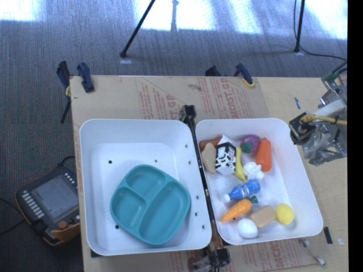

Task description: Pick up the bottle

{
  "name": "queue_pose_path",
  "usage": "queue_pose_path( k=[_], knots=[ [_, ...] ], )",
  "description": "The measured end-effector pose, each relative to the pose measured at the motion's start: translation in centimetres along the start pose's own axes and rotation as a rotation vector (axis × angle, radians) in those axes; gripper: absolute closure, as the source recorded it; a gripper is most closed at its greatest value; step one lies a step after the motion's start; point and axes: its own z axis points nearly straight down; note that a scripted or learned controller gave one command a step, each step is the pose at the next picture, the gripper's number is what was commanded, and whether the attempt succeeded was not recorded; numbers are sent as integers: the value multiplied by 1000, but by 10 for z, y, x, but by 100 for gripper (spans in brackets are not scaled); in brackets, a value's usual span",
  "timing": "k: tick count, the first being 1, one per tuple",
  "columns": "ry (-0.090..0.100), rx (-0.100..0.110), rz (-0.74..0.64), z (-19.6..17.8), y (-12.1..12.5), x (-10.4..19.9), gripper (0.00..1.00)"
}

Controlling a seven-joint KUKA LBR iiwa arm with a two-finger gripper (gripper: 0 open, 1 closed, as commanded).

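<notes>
A small blue bottle (pixel 243 191) with a white cap lies on its side in the middle of the right bin (pixel 303 177), cap toward the left. An orange carrot (pixel 237 209) lies just in front of it and a white toy (pixel 253 170) just behind it. My gripper (pixel 315 143) hangs beyond the right bin's right rim, over the bench, well to the right of the bottle and somewhat behind it. Nothing shows between it and the bottle but bare bin floor.
The right bin also holds a cow-print carton (pixel 226 157), a banana (pixel 239 164), an orange-red vegetable (pixel 264 154), a lemon (pixel 285 213), an egg (pixel 247 228) and a tan block (pixel 263 216). A teal divided plate (pixel 150 204) lies in the left bin (pixel 93 152).
</notes>
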Motion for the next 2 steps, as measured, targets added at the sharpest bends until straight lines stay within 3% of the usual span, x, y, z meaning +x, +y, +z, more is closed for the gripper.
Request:
queue_pose_path(
  k=[2],
  knots=[
    [1, -6, -48, -18, -1, 4, 100]
  ],
)
